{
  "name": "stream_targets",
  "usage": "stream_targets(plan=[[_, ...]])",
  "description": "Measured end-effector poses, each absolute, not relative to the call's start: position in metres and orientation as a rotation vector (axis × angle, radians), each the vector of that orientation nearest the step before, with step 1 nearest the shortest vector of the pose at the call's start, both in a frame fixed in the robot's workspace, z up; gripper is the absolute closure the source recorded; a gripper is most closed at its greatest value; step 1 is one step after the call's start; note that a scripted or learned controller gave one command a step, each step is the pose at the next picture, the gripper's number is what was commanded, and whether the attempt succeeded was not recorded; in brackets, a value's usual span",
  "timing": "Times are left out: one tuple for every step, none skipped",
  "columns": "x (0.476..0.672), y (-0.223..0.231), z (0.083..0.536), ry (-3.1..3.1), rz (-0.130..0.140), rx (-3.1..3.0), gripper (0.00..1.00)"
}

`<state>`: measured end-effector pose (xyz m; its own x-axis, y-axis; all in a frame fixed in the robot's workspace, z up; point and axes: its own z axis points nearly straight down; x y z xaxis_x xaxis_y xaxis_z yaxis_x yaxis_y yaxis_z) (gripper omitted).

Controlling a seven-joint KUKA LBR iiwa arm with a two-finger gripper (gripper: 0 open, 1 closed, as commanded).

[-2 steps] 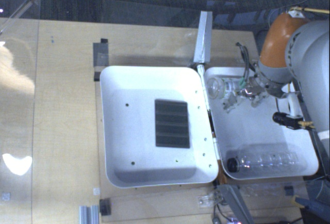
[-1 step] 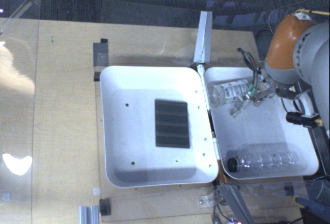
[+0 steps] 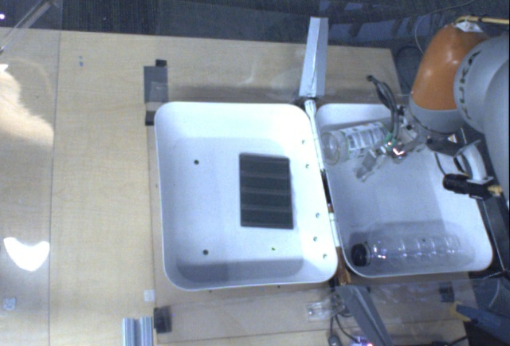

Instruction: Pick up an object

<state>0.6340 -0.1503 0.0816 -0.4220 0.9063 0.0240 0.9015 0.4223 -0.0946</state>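
Note:
A clear plastic cup [image 3: 349,142] lies on its side in the far left corner of the right bin [image 3: 466,217]. My gripper [image 3: 374,163] hangs low over that bin, right beside the cup's near right side; whether it touches the cup is unclear. A clear plastic bottle [image 3: 408,249] with a dark cap lies along the near wall of the same bin. A black ridged rectangular block [image 3: 265,190] lies flat in the middle of the left bin [image 3: 183,177].
The grey arm with its orange band [image 3: 442,69] reaches in over the right bin's far right corner. Cables [image 3: 470,185] run along that bin's right side. A metal post [image 3: 313,57] stands behind the gap between the bins.

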Motion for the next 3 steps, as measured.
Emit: stream_targets(plan=[[0.6346,-0.1489,0.0817,-2.571,0.103,-1.679,0.0],[0.6347,-0.1488,0.0817,-2.573,0.103,-1.676,0.0],[0.6409,-0.1436,0.0809,-2.465,0.117,-1.82,0.0]])
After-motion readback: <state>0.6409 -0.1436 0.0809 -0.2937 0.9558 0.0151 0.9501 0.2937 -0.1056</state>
